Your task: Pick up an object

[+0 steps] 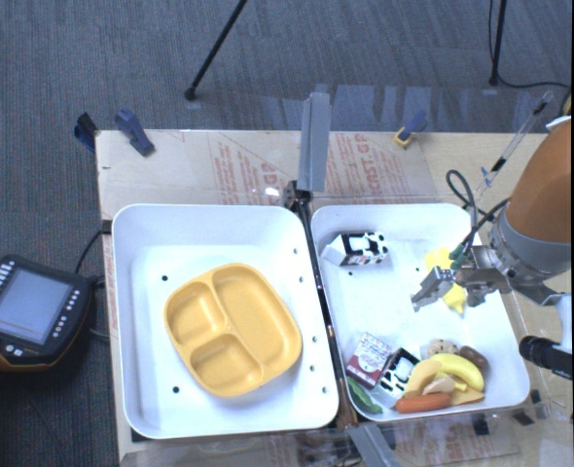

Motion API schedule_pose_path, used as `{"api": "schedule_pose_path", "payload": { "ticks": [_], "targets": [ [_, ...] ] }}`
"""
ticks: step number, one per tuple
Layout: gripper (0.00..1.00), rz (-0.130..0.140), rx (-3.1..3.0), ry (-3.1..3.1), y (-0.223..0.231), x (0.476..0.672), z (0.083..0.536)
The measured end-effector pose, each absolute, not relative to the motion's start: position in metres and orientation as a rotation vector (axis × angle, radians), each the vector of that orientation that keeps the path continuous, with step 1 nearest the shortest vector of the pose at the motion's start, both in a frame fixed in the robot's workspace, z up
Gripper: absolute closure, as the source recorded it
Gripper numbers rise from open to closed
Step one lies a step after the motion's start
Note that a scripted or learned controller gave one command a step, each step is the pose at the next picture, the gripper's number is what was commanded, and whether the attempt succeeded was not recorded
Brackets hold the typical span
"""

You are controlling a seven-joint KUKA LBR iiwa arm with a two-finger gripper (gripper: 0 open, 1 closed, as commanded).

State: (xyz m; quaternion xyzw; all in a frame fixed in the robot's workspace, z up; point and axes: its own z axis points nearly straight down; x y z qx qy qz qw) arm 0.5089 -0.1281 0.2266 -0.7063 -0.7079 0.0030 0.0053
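One fixed cam above bench (219, 168), angled down on both bins (131, 261), arm entering from right

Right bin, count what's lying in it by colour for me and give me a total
Some items in the pile near the right bin's front edge overlap, so this counts what can be told apart.
Yellow: 2, the banana and a small yellow object by the end effector
Black and white: 2, the cow-patterned cartons
Red: 1, packet
Orange: 1, carrot
Green: 1, pod
Brown: 1, piece
Total: 8

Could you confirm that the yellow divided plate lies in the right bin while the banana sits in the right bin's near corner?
Not quite: the camera view shows the yellow divided plate in the left bin. The banana does sit in the right bin's near corner.
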Motion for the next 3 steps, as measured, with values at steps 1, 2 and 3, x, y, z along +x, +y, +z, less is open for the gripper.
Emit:
{"api": "schedule_pose_path", "payload": {
  "ticks": [1,2,3],
  "targets": [
    [0.00,-0.004,-2.160,-2.278,-0.134,0.477,0.089],
    [0.00,0.002,-1.807,-2.564,-0.131,0.539,0.149],
    [0.00,-0.005,-1.705,-2.642,-0.137,0.478,0.087]
  ]
}}
